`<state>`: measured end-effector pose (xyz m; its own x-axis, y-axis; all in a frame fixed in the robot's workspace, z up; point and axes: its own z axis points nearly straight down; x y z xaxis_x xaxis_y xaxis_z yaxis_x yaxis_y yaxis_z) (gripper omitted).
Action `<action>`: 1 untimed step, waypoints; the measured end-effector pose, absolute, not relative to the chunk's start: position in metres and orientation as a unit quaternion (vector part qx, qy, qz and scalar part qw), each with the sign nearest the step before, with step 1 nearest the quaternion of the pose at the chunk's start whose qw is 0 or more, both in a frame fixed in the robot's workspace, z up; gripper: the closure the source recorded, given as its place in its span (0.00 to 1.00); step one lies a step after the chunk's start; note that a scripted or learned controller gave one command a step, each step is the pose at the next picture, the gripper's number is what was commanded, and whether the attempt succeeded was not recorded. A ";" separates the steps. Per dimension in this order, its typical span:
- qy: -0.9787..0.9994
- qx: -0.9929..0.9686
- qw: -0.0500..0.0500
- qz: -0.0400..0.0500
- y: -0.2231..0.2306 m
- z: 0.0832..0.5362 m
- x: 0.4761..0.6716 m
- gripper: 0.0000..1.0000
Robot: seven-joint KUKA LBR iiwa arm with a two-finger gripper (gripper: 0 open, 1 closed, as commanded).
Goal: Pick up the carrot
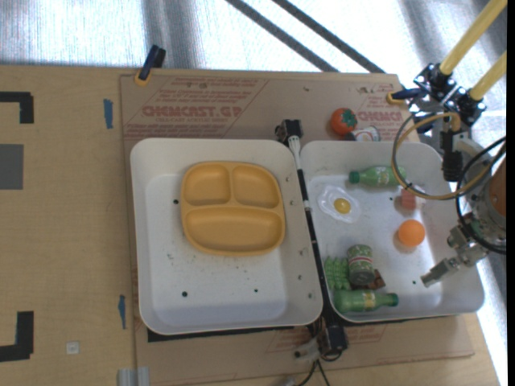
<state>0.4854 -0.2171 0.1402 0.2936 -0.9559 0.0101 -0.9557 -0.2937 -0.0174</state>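
Pincer (438, 274) hangs low over the near right part of the right bin (471, 300), tip towards the bin's middle. Released or clenched: cannot tell from this angle. Nothing visibly in it.

Nearest to it is an orange ball (410, 233), apart from it. Further left in the same bin are a can (362, 265), a green block (335, 272) touching the can, a green bottle (366, 300) lying along the near wall, a fried egg (341, 206), a second green bottle (372, 177) lying near the far wall, and a small pinkish piece (408, 202).

Carrot (342, 121): best match is the orange-red piece with a green top, outside both bins on the cardboard sheet (201, 107) just beyond the right bin's far wall, well apart from the pincer. ID not certain. It looks stubby and near-round, so long axis and heading cannot be told.

Left bin (153, 296) holds a yellow divided plate (233, 207).

Both bins sit on the cardboard, which lies on a brown desk (56, 215) with black and blue tape marks. Ribbed metal floor (80, 14) beyond.
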 end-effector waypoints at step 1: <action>0.521 -0.854 0.002 0.000 -0.216 0.156 0.480 0.00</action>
<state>0.4800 -0.2158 0.1557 0.4571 -0.8894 -0.0009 -0.8894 -0.4571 -0.0032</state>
